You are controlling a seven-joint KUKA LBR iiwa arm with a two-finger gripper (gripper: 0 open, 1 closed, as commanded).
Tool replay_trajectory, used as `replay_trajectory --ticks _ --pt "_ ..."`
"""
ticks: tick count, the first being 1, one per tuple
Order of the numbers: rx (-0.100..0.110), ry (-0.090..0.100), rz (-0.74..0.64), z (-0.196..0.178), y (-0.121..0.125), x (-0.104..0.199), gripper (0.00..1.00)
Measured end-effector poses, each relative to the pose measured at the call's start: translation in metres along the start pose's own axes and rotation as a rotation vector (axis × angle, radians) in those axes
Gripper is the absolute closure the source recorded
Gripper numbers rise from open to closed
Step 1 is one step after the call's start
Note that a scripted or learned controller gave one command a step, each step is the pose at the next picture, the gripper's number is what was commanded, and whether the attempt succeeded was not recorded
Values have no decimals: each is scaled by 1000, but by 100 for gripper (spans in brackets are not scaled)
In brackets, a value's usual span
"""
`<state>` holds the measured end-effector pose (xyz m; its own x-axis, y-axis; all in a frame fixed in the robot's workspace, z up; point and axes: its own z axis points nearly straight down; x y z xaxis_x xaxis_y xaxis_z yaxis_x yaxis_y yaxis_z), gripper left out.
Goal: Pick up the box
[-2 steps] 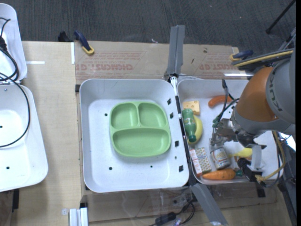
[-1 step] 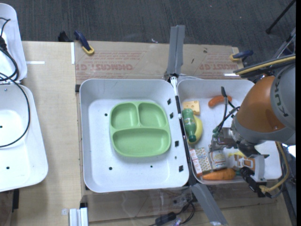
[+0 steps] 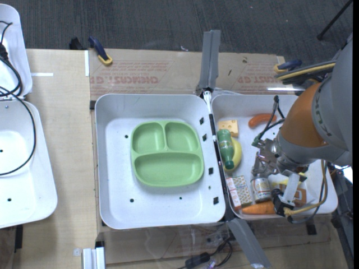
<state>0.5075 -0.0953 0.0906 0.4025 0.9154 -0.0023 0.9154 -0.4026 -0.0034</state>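
The floor (image 3: 168,10) at the top was dark grey and looked like carpet; below it sat a light wooden bench (image 3: 61,94); a sheet of brown cardboard (image 3: 151,74) with red letters lay flat on the bench; a blue and yellow clamp (image 3: 100,50) sat at the bench's far edge, and another clamp (image 3: 291,66) sat at the right; a white tub (image 3: 22,167) with black cables (image 3: 14,122) stood at the left; the light was soft and even.
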Motion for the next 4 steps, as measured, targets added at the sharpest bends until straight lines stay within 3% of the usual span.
replay_trajectory --ticks 1,2,3,4 --pt "-1 -1 -173 -100 19 52 0" --pt "0 0 -79 -11 -1 1 0" --pt "-28 9 210 -6 -12 -3 0" --pt "1 0 472 0 1 4 0"
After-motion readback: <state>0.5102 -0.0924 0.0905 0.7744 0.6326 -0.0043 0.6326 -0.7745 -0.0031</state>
